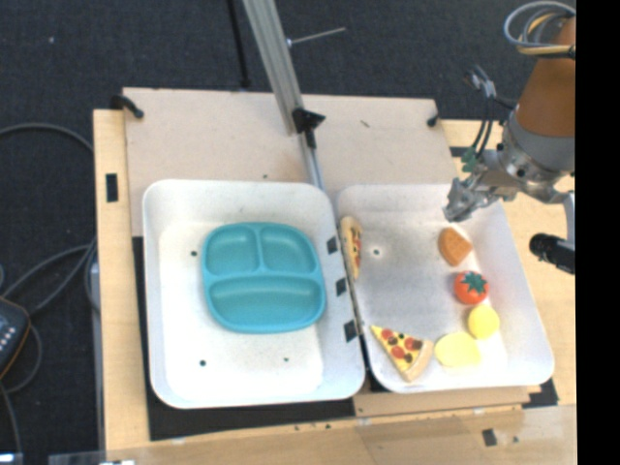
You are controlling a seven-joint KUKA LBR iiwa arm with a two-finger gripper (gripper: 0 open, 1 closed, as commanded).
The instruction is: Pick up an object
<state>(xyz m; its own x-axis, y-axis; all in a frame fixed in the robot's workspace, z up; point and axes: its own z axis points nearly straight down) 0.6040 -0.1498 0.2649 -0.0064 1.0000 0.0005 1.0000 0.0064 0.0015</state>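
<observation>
Bench (116, 260): tan board bearing two shallow white bins side by side.

Left bin (165, 356): holds one teal divided plate (263, 277), three compartments, lying flat near the bin's middle.

Right bin (407, 231): holds six food items.
- Orange-brown bread roll (455, 246), toward the upper right of the bin.
- Red tomato (471, 288) with green top, at about 5 o'clock from the roll, just beside it but apart.
- Small yellow piece (483, 321), at 6 o'clock from the tomato, close below it.
- Larger pale yellow piece (457, 350), at 7 o'clock from the small one, touching or nearly so; cannot tell which.
- Pizza slice (404, 349), at 9 o'clock from the larger yellow piece, near the bin's lower edge.
- Long hot-dog-like item (351, 245), lying lengthwise against the bin's left wall.

Arm: grey with orange band (548, 100), entering from the right.

Gripper (463, 204): over the upper right part of the right bin, pointing down and leftward. Whether it is open or closed cannot be told; nothing is seen between its tips.

Nearest item to gripper: the bread roll, at about 6 o'clock from the tips, near but apart. All other items lie farther off, toward 5 to 8 o'clock.
</observation>
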